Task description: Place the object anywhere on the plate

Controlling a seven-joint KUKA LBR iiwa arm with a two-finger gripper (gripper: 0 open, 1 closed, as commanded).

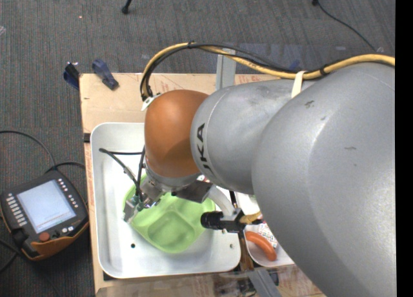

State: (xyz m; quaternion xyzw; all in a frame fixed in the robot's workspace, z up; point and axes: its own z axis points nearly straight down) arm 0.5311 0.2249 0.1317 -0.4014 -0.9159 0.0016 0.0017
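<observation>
A light green plate [171, 226] lies in the left white bin [106, 160], toward its front. The arm's orange-banded wrist hangs right over the plate's back edge. My gripper [137, 204] pokes out below the wrist at the plate's left rim, low and close to it. The wrist hides most of the gripper, and I see no object in it. An orange-red, sausage-shaped object [261, 246] lies in the right bin [257, 261], beside a small white and red item [266, 232].
The grey arm covers most of the right bin and the right half of the view. A black part [218, 221] juts from the wrist over the plate's right edge. A teach pendant [42, 215] lies on the floor at left. Blue clamps [103, 73] sit at the bench's back-left corner.
</observation>
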